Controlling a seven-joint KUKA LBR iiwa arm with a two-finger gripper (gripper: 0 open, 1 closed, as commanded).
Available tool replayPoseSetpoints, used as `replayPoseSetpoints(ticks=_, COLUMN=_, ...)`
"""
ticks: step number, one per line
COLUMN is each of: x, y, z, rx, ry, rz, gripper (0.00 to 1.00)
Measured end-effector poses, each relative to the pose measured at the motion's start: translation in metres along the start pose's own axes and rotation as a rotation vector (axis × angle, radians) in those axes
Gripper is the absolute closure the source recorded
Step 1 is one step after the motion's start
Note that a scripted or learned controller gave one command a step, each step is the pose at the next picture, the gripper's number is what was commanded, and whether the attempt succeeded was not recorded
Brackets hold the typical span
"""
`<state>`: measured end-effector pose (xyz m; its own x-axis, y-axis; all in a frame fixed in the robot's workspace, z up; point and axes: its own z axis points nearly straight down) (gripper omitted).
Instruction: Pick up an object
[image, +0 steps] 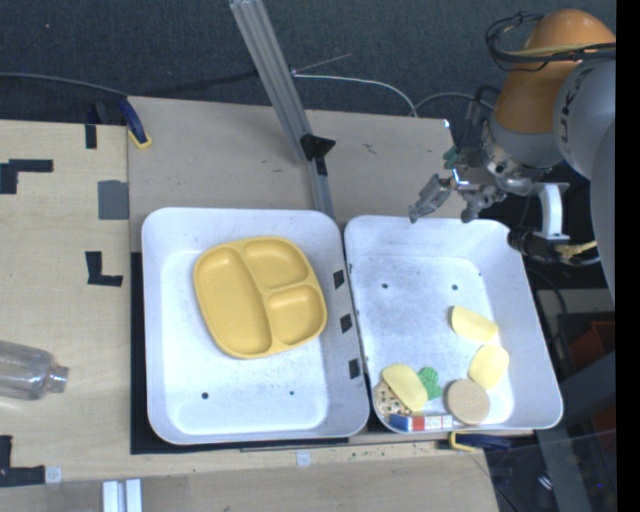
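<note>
Hovering claw (445, 202), yellow pieces (474, 324) well apart

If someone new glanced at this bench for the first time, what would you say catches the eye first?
The yellow divided plate stands out first, lying alone in the left bin. Next comes a cluster of small pale-yellow and tan pieces with a bit of green, gathered in the near corner of the right bin. The gripper hangs above that bin's far edge, with nothing between its jaws, and a clear bottle lies at the far left.
</note>
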<state>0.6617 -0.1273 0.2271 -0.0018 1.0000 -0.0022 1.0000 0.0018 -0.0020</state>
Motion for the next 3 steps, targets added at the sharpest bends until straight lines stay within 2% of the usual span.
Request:
replayPoseSetpoints(ticks=1, x=0.065, y=0.019, z=0.041, rx=0.003, ry=0.004, rz=-0.005, gripper=0.0)
replayPoseSetpoints(ticks=2, x=0.122, y=0.019, z=0.039, rx=0.001, ry=0.004, rz=-0.005, gripper=0.0)
replayPoseSetpoints(ticks=3, x=0.1, y=-0.026, z=-0.02, rx=-0.003, ry=0.002, rz=0.001, gripper=0.0)
